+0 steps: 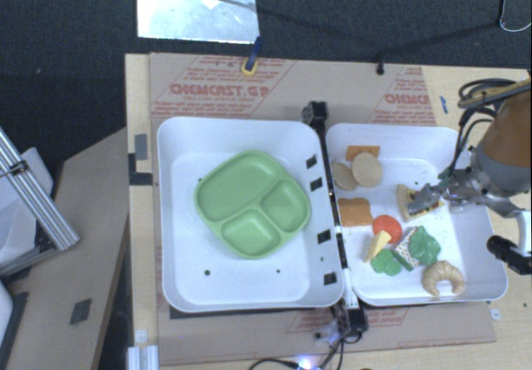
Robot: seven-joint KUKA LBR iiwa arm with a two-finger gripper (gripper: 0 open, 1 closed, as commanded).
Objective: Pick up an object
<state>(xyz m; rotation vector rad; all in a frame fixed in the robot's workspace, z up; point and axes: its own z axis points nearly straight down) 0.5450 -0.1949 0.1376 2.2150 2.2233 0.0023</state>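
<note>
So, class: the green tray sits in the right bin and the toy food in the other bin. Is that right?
Not quite. The camera view shows the green tray in the left bin, not the right. The toy food lies in the other bin, the right bin, where the gripper reaches in.

My right bin point(478, 281) is crowded: toy foods point(391, 231) cluster at its left and centre. The left bin point(179, 194) offers open floor around the green tray point(252, 204).
</note>
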